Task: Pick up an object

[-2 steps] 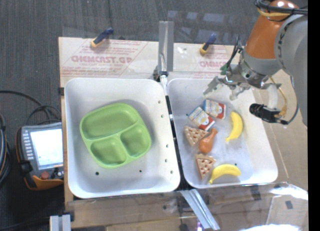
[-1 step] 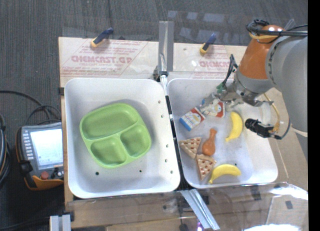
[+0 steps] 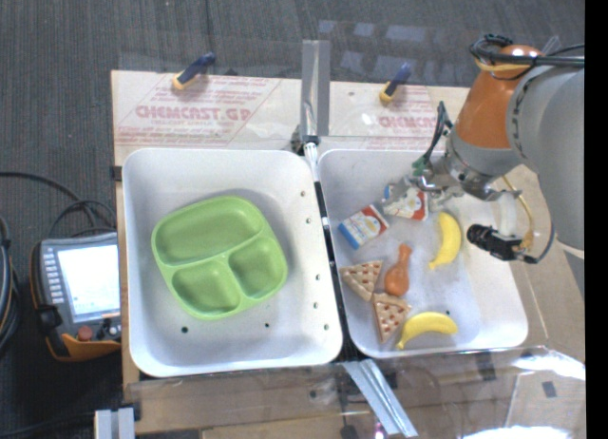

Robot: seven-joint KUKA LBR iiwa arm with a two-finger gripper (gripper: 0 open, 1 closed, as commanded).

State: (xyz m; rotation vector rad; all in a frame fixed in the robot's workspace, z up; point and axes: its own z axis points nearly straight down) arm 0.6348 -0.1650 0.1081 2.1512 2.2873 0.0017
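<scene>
Dark carpet surrounds the bench (image 3: 204, 109); whether the hand (image 3: 425, 181) is apart or together, I cannot tell.

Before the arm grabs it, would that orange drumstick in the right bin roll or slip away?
The drumstick looks like smooth toy plastic, so it may be slippery and light. Its rounded body could roll if nudged, though the fat end probably makes it pivot rather than travel. It lies close to a waffle piece, which might block one finger.
</scene>
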